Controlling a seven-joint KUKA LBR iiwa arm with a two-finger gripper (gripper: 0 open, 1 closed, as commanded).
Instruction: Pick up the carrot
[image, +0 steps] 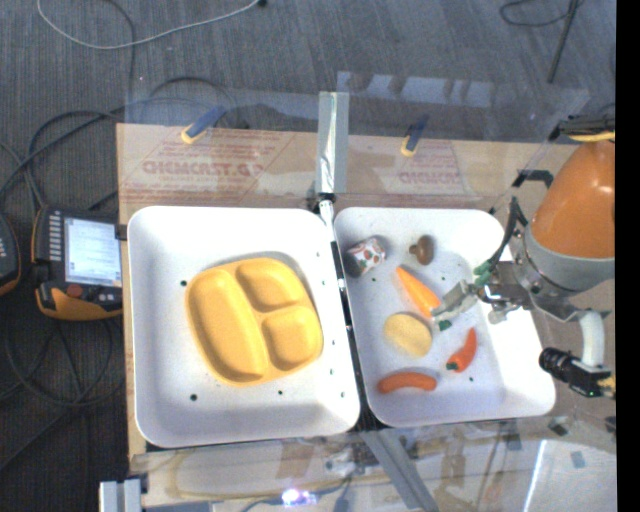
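Grey carpet (90, 100) all round, strewn with dark cables; on it a wooden bench (250, 160) carrying two shallow white bins side by side. Left bin (160, 400) holding a yellow divided tray (256, 318), three compartments, lying a little askew near the middle. Right bin (520, 395) holding the small items. Grey arm with orange band (578, 205) reaching in from the right, over the right bin's far edge. Off the bench at the left, a handheld pendant with a lit screen (85, 255), resting on the carpet. Gripper (452, 303) low in the right bin, just right of the carrot; fingers small and blurred, so open or shut cannot be told. Nothing seen between them. Carrot (417, 289) lying flat in the bin's middle, slanting from upper left to lower right, lower end close to the gripper tips. Just below it a pale yellow round piece (408, 334), near or touching. Along the bin's near side a reddish sausage (406, 382); to its upper right a red chili with green stem (462, 350). Near the far left corner a small tipped can (366, 255); right of that a small brown lump (423, 249)
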